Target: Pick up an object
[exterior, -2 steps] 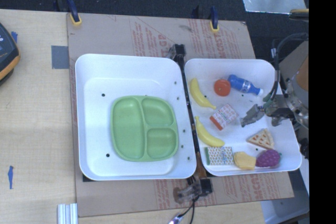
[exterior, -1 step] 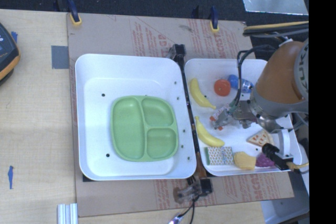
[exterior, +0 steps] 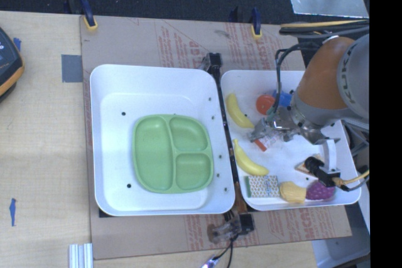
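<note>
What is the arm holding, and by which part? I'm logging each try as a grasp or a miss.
Cannot be told: the gripper is low in the right bin over a small red-and-white item, hold unclear.

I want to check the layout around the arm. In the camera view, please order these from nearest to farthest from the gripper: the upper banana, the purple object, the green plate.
From the gripper:
1. Upper banana, in the right bin, just to the view's left of it.
2. Purple object, at the right bin's near corner.
3. Green plate, in the left bin.
</note>
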`<action>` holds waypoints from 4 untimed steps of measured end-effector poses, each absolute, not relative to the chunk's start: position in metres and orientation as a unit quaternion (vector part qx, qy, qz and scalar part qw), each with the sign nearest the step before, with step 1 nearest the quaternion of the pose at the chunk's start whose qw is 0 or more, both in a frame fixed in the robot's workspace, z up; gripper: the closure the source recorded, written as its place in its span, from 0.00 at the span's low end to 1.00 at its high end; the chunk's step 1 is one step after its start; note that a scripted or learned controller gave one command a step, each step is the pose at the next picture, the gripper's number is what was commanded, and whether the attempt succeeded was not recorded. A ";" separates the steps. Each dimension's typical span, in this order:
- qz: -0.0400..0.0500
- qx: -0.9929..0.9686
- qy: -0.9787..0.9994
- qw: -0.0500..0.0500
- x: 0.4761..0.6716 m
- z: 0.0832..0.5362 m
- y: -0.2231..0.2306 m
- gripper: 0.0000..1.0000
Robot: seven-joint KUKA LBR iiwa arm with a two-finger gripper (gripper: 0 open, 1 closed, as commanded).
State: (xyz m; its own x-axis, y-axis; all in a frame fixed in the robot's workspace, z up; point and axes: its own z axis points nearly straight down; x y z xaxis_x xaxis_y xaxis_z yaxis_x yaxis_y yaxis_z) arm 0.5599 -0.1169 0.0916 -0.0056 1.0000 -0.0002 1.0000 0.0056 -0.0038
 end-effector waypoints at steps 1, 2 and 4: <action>0.003 -0.704 -0.710 0.002 0.560 0.102 -0.118 1.00; 0.000 -0.705 -0.709 0.001 0.606 0.193 -0.056 1.00; 0.002 -0.706 -0.708 0.001 0.625 0.138 -0.119 0.00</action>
